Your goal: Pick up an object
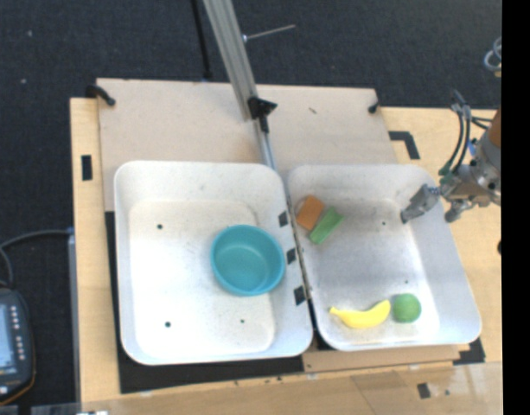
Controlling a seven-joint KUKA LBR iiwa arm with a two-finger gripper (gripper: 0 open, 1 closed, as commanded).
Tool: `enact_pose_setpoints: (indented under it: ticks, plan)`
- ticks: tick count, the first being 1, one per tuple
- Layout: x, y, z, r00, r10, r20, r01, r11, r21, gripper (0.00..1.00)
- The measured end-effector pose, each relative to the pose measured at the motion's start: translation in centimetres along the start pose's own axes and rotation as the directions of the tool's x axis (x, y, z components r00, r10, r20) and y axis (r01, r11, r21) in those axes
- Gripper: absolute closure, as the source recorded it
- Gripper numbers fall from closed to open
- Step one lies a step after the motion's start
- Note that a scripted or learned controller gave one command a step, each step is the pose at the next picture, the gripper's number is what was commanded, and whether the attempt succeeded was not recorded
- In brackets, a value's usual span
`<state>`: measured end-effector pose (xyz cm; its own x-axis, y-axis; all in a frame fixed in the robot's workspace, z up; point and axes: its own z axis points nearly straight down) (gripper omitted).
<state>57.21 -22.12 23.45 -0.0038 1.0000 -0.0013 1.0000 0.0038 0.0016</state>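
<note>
The end effector (pixel 433 206) hangs over the upper right edge of the right bin (pixel 437 258). Its two grey fingers stand apart, one pointing toward the bin's inside and one nearer to the wrist, and nothing is between them, so it is open and grips nothing. Behind it, thin cables rise along the wrist.

The right bin under it is a shallow white tray with rounded corners and a slightly speckled, matte floor. Well below the end effector, near the bin's lower wall, a small round green ball-like fruit (pixel 406 308) lies, and just beside it, further from the end effector, a curved yellow banana (pixel 361 316) with a smooth skin. The two are very close; I cannot tell if they touch. Across the bin from the end effector, at the wall that meets the other bin, an orange rounded block (pixel 309 212) lies touching a green oblong piece (pixel 327 226).

Still further away, the left bin (pixel 161 318) has the same white form and holds a round teal bowl (pixel 247 259), smooth and plastic-looking, upright. Both bins rest on a pale wooden worktop (pixel 87 232). A grey metal bar (pixel 230 50) runs slanted beyond the bins.
</note>
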Motion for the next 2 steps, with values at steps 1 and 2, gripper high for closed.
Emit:
enact_pose_setpoints:
  ticks: [1, 2]
  plan:
    - [0.0, 0.0, 0.0, 1.000, 0.000, 0.000, 0.000, 1.000, 0.000, 0.00]
    - [-0.6, 0.4, 4.4, 1.000, 0.004, 0.001, -0.004, 1.000, 0.004, 0.00]
